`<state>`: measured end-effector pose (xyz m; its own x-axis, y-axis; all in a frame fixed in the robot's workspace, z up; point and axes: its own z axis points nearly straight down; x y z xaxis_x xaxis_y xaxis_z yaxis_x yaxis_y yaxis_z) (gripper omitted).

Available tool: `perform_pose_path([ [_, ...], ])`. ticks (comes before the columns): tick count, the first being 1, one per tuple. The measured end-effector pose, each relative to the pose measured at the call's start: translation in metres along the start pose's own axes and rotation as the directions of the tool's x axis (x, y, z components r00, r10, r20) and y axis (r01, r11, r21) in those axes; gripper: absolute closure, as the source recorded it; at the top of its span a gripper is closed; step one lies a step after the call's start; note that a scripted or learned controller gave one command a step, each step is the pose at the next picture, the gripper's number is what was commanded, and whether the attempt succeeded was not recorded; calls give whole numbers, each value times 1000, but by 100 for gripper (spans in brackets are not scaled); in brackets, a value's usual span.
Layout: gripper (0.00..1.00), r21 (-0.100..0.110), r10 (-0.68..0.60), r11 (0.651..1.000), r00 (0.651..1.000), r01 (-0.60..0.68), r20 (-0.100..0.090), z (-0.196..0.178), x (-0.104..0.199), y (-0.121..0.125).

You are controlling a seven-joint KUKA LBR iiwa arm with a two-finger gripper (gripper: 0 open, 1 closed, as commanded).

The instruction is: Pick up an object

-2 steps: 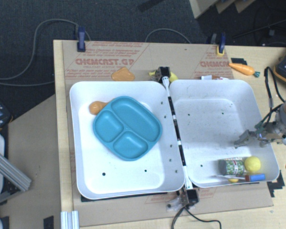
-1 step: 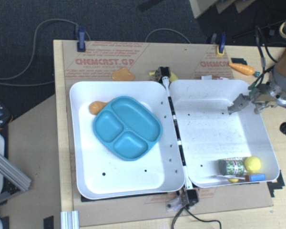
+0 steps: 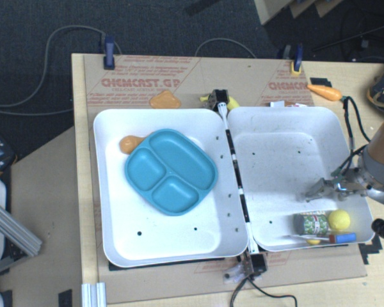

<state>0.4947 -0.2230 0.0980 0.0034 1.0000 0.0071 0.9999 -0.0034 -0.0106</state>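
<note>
My claw (image 3: 325,187) hovers at right of frame, fingers spread and holding nothing, just above the can (image 3: 314,223) and ball (image 3: 339,220) huddled lower right.

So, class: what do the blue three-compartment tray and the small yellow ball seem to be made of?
Blue three-compartment tray: probably moulded plastic, smooth and slightly glossy, with one even colour and rounded dividers. Small yellow ball: possibly plastic or rubber, uniform matte yellow; too small to tell.
</note>
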Motion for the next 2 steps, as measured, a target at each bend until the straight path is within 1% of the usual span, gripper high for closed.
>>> perform_pose_path([
  [1,0,-24,-8,1000,1000,8,13,-104,8,56],
  [2,0,3,-2,1000,1000,2,-4,11,2,-20],
])
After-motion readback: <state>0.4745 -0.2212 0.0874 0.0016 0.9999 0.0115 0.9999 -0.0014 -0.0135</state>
